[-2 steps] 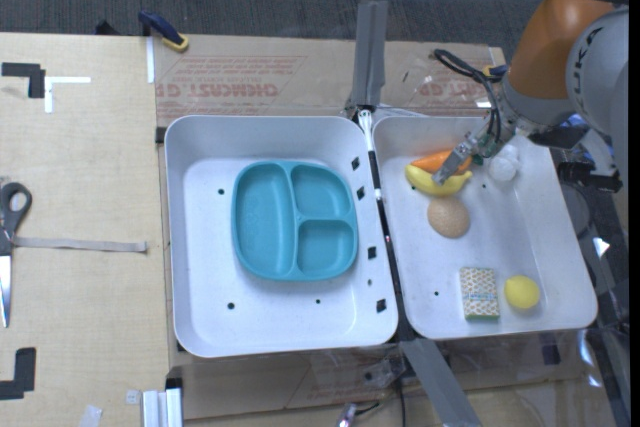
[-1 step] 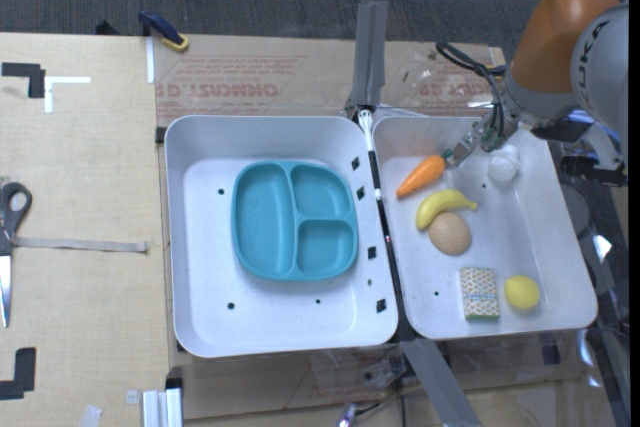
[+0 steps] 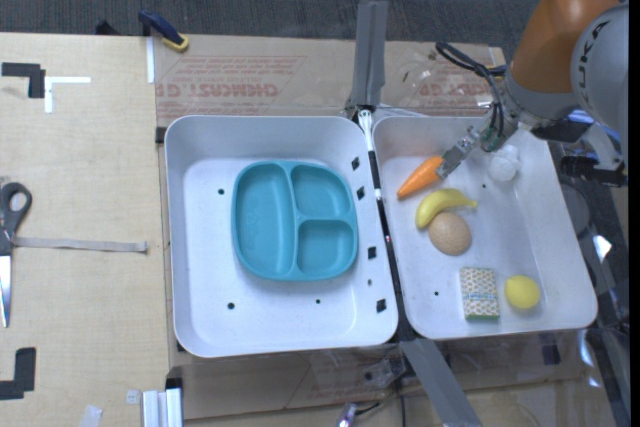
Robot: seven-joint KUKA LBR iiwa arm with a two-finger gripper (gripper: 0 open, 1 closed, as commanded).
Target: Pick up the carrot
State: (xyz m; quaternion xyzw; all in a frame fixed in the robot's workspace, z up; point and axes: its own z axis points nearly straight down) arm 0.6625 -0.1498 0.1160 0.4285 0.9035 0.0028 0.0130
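While the small orange carrot [image 3: 419,176] lies slanted in the far left part of the right shallow white bin [image 3: 560,215], the jaws [image 3: 462,153] sit at its upper right tip, seemingly touching it; whether they are parted or closed cannot be told. Just nearer lie a yellow banana [image 3: 443,206] and a tan egg-shaped thing [image 3: 450,234].

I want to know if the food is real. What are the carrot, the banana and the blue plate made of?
The carrot and the banana look like plastic toys: each is one even colour, smooth, with a slight sheen, though the view cannot settle it. The blue plate looks like moulded plastic, matte turquoise, with three rounded compartments.
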